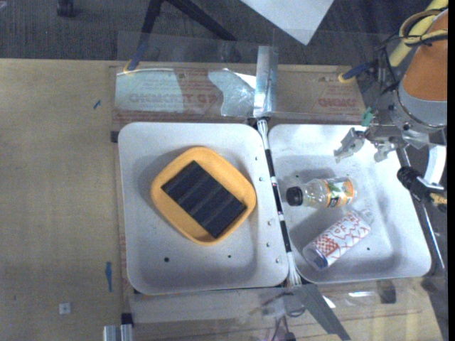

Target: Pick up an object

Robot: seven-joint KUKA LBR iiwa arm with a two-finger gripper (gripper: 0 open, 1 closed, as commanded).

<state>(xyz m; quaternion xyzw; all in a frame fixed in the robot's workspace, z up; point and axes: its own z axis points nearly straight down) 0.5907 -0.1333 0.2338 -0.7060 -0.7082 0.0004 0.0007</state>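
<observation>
Arm (426,77) reaching in from the right, grey w/ the orange band showing at the top-right corner, yellow cabling looped above it. Tool (364,146) hangs over the upper part of the right bin (416,261), near its back wall. Two pale fingers are visible (one to the left at (347,145), the other just right of it), spread apart w/ bare bin floor between them, so it's open and has nothing in its grasp.

Right bin contents: small bottle (323,193) lying on its side, black cap pointing left toward the divider, orange/yellow label around the body. It sits below the tool, apart from it, no contact. Just below and right of that, a tube-shaped packet (339,239) w/ red-and-white pattern, lying at a slant, lower end toward the front-left corner of the bin. Bottle and packet are near each other; can't tell whether they touch.

Left bin (135,261): one yellow rounded-square dish (165,212) w/ a dark ribbed panel (204,199) on top, turned diagonally, roughly mid-bin. Well away from the tool.

Both bins sit side by side on the worktop (50,190), rims touching along the middle. Behind them, a low cardboard strip (163,99) w/ red lettering and some clear plastic wrap at the centre.
</observation>
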